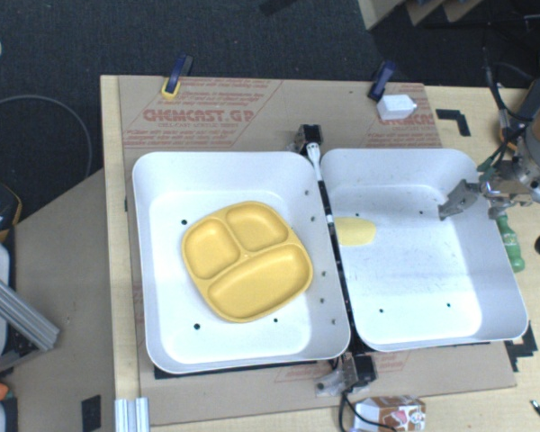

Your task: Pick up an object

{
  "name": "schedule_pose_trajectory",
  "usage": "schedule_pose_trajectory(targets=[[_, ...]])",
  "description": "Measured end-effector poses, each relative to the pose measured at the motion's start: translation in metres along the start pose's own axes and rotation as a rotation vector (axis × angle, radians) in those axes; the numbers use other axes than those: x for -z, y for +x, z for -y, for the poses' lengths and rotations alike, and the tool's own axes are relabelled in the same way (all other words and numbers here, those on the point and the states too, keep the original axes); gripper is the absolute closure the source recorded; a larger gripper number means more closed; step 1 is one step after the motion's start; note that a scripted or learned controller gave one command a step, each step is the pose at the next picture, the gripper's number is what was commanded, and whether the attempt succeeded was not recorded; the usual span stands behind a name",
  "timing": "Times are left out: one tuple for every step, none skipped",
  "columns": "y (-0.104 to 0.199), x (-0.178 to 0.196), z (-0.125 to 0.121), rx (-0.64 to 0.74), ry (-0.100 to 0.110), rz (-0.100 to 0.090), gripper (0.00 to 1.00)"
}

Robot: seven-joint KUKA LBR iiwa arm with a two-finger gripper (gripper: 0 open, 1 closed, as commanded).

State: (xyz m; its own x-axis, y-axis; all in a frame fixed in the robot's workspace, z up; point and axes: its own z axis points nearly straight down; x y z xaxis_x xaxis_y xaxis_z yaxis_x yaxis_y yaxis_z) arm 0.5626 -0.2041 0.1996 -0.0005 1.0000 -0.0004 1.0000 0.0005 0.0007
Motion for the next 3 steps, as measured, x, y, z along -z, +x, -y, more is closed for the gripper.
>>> schedule_pose_trajectory(targets=[[0.01,0.331,0.022,0.002,-0.019,0.007,0.0],[0.011,0.332,0.021,0.002,-0.007,0.005,1.0],[0.001,0.218,0.061,-0.003,0.012,-0.004,1.0]])
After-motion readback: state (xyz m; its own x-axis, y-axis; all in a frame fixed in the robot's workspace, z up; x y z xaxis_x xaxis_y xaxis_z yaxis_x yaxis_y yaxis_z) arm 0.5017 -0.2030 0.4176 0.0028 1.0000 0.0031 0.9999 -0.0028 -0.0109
